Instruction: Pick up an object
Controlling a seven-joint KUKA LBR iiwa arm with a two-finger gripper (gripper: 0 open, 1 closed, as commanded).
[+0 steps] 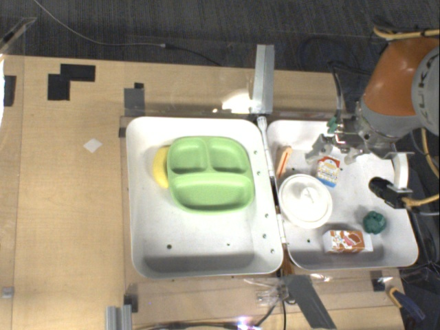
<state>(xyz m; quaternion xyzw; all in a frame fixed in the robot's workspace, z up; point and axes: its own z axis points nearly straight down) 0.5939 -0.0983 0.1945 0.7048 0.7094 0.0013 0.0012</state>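
Right bin: gripper sits near the far edge, just above a small carton — contact uncertain, view too cluttered; jaws' state cannot be told. White round lid lies centre-left, an orange stick along the dividing wall, a snack packet near the front edge, a green lump beside it. Left bin: green divided plate over a yellow item — open floor toward the front.
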